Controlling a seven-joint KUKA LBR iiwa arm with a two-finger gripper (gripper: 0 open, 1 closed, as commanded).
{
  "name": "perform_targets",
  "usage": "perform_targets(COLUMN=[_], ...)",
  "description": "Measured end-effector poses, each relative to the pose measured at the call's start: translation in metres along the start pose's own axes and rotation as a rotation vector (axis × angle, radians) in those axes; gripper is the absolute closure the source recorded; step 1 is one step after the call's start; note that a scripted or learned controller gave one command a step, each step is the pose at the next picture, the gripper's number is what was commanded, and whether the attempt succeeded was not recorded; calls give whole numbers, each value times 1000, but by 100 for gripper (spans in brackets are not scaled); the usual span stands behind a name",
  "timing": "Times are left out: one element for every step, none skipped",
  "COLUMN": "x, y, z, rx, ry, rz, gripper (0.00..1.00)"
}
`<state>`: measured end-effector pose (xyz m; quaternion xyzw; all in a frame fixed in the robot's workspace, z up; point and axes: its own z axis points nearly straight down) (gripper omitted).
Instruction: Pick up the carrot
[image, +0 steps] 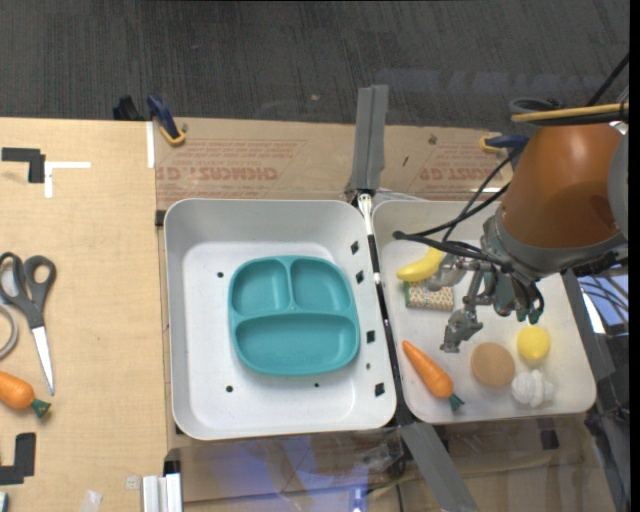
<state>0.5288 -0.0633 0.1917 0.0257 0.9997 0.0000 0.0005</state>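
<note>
Camera view: tool (462, 330) above right bin, carrot (428, 370) apparently ungrasped.

Bench (90, 250): light wood surface on left, brown cardboard sheet (260, 160) across back under bins. Two shallow white bins side by side: left bin (190, 330), right bin (570, 395), touching along inner edges. Left of bins, on bare wood: scissors (30, 310) with grey handles, blades pointing toward near edge; carrot (18, 392) just below them at left edge. Black corner marks (25, 160) and white tape near back left. Blue clamp (165, 120) at cardboard's back left corner
</note>
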Motion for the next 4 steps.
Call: perform_targets(x=[49, 50, 49, 53], y=[-35, -33, -33, 50], z=[41, 100, 91, 0], rx=[0, 0, 0, 1], ry=[0, 1, 0, 0], rz=[175, 224, 221, 567], gripper=[0, 0, 100, 100])
